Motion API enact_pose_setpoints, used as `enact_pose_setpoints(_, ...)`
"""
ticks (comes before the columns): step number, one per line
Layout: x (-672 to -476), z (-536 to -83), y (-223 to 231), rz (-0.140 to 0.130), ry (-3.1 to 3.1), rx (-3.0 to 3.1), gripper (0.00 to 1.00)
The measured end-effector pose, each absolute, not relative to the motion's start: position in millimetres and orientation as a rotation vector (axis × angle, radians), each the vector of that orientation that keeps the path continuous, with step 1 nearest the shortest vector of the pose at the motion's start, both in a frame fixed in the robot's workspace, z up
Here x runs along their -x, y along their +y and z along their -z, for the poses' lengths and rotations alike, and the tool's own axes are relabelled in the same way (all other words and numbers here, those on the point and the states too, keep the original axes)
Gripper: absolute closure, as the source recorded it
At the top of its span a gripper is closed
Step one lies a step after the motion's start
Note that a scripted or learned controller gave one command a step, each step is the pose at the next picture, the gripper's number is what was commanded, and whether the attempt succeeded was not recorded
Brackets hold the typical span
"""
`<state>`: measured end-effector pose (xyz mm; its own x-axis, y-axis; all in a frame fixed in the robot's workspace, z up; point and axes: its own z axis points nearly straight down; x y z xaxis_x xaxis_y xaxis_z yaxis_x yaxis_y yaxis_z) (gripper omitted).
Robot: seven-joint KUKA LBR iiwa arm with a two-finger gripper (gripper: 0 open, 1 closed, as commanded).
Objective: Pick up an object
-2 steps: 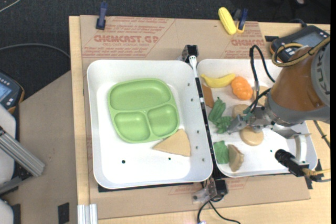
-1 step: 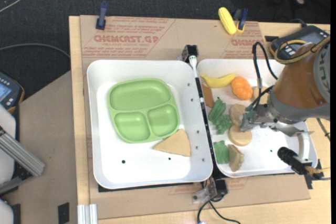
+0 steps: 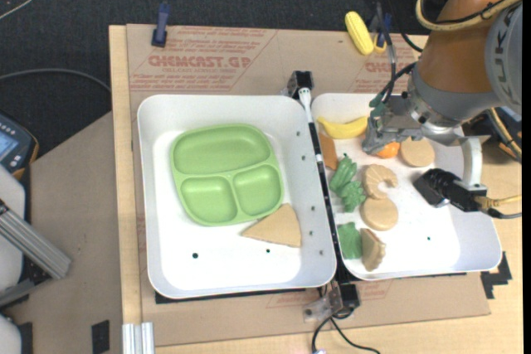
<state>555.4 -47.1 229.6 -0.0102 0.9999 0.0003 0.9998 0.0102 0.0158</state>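
Two white bins [image 3: 166, 261] | glossy green tray [image 3: 224, 172] | tan wedge [image 3: 275, 228] | curved banana [image 3: 342, 127]

Small orange chunk [image 3: 384, 150] lies in the far part of the right bin [image 3: 452, 240], between a yellow banana [image 3: 342, 127] and a round tan disc [image 3: 416, 153].

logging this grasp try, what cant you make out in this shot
Camera view: whether the gripper holds anything; the arm above covers it.
Camera view: the shape of the orange piece; it lies mostly under the gripper.
Camera view: the right end of the banana, behind the gripper.
Camera view: the far right corner of the right bin, covered by the arm.
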Motion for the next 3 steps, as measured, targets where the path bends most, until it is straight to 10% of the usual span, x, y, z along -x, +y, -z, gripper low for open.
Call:
enact_pose_setpoints(1,-568.6,-251,43,-0.011,2.232,-2.208,1.0)
enact_pose_setpoints(3,-513.6,-357,99,-0.008,2.227,-2.214,1.0)
